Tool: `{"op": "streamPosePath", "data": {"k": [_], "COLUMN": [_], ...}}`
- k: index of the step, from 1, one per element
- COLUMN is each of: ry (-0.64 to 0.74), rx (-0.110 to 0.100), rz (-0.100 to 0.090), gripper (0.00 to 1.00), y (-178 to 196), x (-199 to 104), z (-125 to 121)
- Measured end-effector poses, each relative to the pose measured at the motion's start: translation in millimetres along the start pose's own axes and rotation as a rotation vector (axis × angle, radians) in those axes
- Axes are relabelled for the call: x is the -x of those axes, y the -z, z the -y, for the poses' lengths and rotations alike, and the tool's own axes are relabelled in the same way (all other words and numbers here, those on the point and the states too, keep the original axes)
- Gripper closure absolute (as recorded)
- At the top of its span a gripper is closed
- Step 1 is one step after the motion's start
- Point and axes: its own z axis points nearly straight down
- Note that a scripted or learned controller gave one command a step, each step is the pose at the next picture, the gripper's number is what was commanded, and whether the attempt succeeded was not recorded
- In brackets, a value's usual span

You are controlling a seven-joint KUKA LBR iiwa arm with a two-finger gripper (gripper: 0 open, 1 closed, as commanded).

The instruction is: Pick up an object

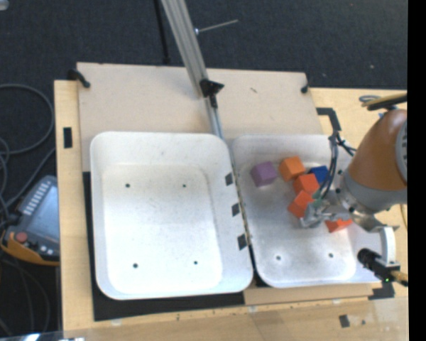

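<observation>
While the arm leans in from the right of the frame, nearest the lower edge sits the bench (298, 311) lip and the front rims of both bins. The left bin (163, 215) shows bare white floor with a few dark dots. In the right bin (298, 261), the gripper (311, 217) hangs low over a knot of blocks at centre right; whether it is wide, narrow or holding anything I cannot tell, since the wrist and cables crowd it. Just beside it lies a red block (336, 225), and touching its upper side an orange block (300, 204). Further up come another orange block (307, 183), a blue block (319, 172) half hidden, a third orange block (292, 167) and, standing apart toward the middle, a purple block (264, 173).

To my eye a clean grasp wants one block singled out, straddled squarely, with neighbours not wedged in; the purple one looks easiest. Beyond, a metal rail (188, 45) slants toward the upper left. No writing is legible anywhere.
</observation>
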Motion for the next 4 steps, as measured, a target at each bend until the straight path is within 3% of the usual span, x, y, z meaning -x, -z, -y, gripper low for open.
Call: {"op": "streamPosePath", "data": {"k": [1, 2, 3, 4], "ry": [0.005, 0.002, 0.011, 0.010], "rx": [-0.002, -0.004, 0.001, -0.001], "rz": [0.000, -0.001, 0.002, 0.000], "gripper": [1.00, 0.00, 0.00, 0.00], "y": [44.9, 42.2, -31.5, -29.4], "x": [-2.6, -2.9, -22.1, -29.2], "z": [34.8, 34.4, -36.1, -80.7]}}
